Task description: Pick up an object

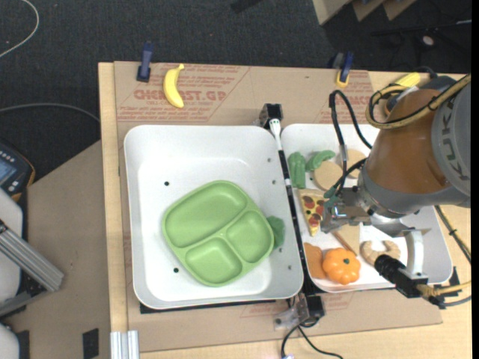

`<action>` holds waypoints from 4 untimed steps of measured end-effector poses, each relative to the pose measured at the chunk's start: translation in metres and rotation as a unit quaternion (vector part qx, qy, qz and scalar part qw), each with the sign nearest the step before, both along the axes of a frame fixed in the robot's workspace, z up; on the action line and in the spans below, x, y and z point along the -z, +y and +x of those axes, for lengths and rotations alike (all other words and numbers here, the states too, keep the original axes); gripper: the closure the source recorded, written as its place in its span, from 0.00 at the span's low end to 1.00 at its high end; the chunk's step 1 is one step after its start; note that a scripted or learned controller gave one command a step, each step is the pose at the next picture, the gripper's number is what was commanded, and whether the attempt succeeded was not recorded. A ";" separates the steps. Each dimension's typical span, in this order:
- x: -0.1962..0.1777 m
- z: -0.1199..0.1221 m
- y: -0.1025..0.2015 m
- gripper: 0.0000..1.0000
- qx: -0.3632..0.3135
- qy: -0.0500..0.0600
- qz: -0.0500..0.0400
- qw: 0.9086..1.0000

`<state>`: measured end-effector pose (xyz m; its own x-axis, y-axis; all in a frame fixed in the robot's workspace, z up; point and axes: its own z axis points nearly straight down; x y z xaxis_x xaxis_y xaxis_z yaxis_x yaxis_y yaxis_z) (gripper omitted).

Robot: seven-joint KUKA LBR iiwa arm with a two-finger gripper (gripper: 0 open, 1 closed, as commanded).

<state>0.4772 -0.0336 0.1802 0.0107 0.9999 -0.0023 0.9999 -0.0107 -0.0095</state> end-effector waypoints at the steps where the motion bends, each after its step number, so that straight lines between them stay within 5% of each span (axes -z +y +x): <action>1: -0.004 0.002 0.121 1.00 -0.010 -0.005 0.002 1.000; 2: -0.172 0.003 0.163 1.00 -0.009 -0.014 0.004 1.000; 3: -0.206 0.004 0.241 1.00 -0.010 -0.008 0.003 1.000; 4: -0.365 0.003 0.194 1.00 -0.004 -0.015 0.005 1.000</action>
